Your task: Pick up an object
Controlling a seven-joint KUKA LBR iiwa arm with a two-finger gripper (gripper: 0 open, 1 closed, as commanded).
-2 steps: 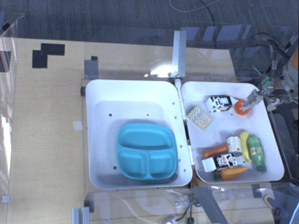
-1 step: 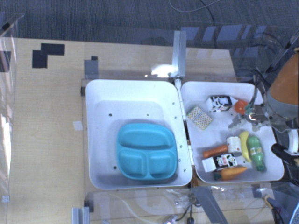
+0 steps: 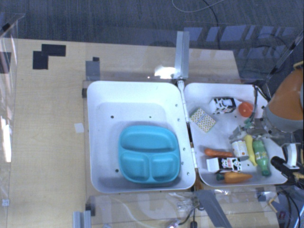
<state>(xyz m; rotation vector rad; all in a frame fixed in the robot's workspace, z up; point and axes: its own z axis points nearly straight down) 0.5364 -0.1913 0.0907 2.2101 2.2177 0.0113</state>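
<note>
the bench [image 3: 52, 141] is lying under it all, pale and wide. two white bins are sitting on it, side by side and touching.

the left bin [image 3: 137, 96] is holding one blue tray [image 3: 149, 153]. the tray is lying flat near the front of the bin, and it is showing three dips.

the right bin [image 3: 204, 91] is holding lots of little things. the arm [image 3: 287, 103] is reaching in over its right side, with its orange part showing at the edge. the gripper [image 3: 250, 126] is hanging low over the middle right of this bin, just above a bunch of toys. it is too small and dark to see well, so i cannot tell if it is pinching, let go, or grabbing something.

just under the gripper, a green bottle [image 3: 261, 156] is lying next to a yellow thing [image 3: 249, 149]. a small white thing [image 3: 240, 149] is lying just left of them. a carrot [image 3: 219, 152] is lying to the left of that. another carrot [image 3: 236, 177] is lying by the front wall. a little box [image 3: 228, 164] is sitting between the two carrots.

farther back, a dotted card [image 3: 203, 120] is lying near the left wall. a black and white toy [image 3: 223, 105] is sitting behind it. an orange ball [image 3: 245, 109] is sitting just right of that toy, near the gripper.
</note>
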